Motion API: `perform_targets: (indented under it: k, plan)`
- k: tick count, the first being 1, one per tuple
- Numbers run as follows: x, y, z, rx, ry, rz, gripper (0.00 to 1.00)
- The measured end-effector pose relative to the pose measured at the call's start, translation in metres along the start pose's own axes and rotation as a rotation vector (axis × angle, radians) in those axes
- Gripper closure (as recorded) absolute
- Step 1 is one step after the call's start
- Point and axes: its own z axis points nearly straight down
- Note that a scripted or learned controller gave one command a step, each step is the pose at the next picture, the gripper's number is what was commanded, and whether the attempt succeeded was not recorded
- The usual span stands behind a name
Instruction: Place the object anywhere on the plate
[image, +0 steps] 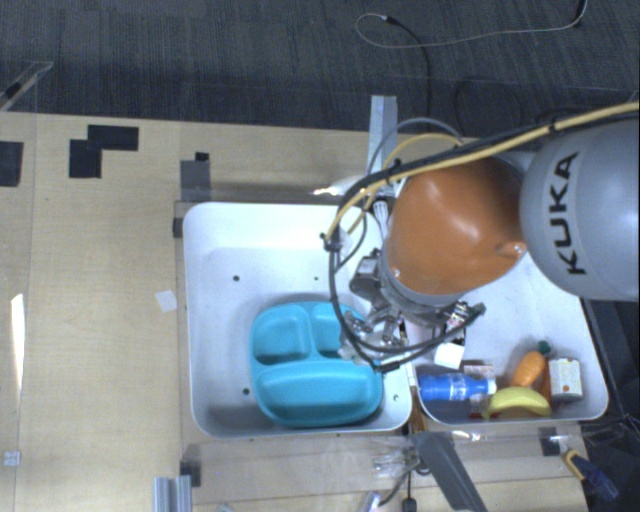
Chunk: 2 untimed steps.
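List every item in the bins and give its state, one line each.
Blue plate: flat in the left bin, its visible compartments bare.
Blue bottle: lying on its side in the right bin.
Banana: lying at the right bin's near wall, beside the bottle.
Carrot: lying just behind the banana.
White box: resting right of the carrot.
Gripper: over the plate's right edge, hidden under the wrist.

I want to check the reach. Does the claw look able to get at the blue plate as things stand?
Probably yes. The claw hangs right beside the blue plate's right edge in the left bin, and nothing lies between them.
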Motion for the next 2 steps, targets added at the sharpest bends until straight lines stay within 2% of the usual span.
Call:
perform_targets:
  k: [1,2]
  plan:
    - [0.0,0.0001,0.0,0.0,0.0,0.0,0.0]
    - [0.0,0.0001,0.0,0.0,0.0,0.0,0.0]
